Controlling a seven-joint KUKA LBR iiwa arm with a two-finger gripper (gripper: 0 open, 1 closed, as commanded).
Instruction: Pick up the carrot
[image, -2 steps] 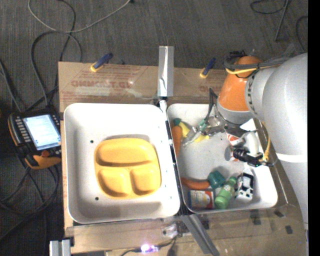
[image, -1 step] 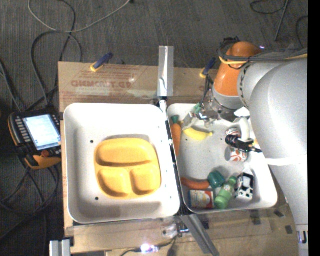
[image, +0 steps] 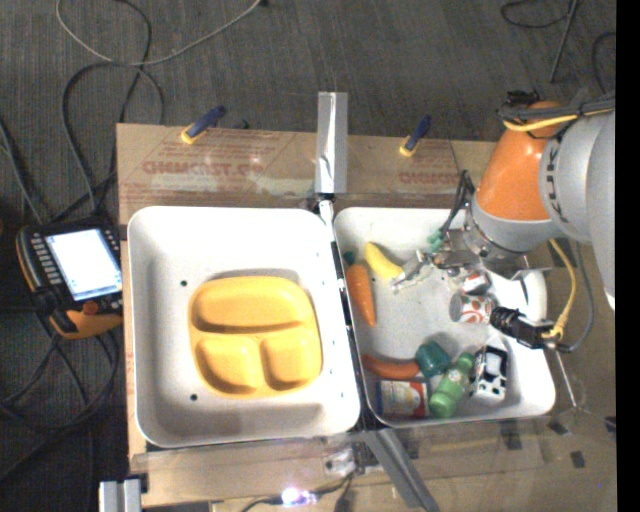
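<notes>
Carrot (image: 360, 294) is lying in the right bin (image: 545, 395) against its left wall, just left of the banana (image: 381, 262). Jaws (image: 410, 276) are hovering right of the banana, apart from the carrot; can't tell if open or closed.

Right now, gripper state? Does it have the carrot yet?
Gripper: over the right bin beside the banana; open or shut cannot be told, nothing seen held.
Carrot: lying by the bin's left wall, not picked up.
</notes>
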